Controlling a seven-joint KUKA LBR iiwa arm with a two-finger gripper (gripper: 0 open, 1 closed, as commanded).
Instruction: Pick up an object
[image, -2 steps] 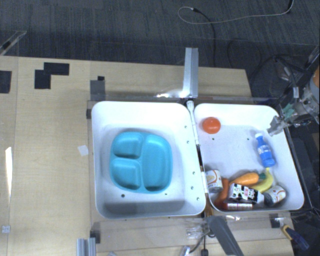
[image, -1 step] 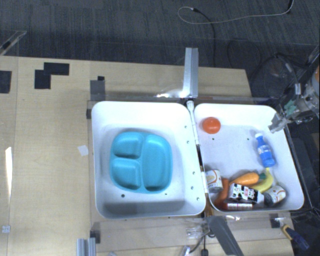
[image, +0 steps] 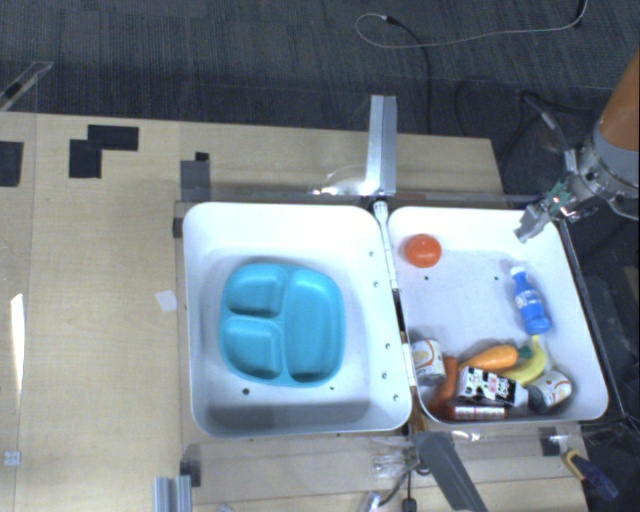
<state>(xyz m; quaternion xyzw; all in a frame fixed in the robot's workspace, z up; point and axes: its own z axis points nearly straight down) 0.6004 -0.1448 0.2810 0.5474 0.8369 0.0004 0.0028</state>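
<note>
Pale wooden bench (image: 100, 300) bears two white bins (image: 480, 290) over dark carpet (image: 250, 50).

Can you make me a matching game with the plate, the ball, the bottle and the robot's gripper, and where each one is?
Things:
1. blue divided plate
2. orange ball
3. blue bottle
4. gripper

Places:
A. far left corner of the right bin
B. over the right bin's far right corner
C. middle of the left bin
D. right side of the right bin, lying down

Pairs: 1-C, 2-A, 3-D, 4-B
</note>
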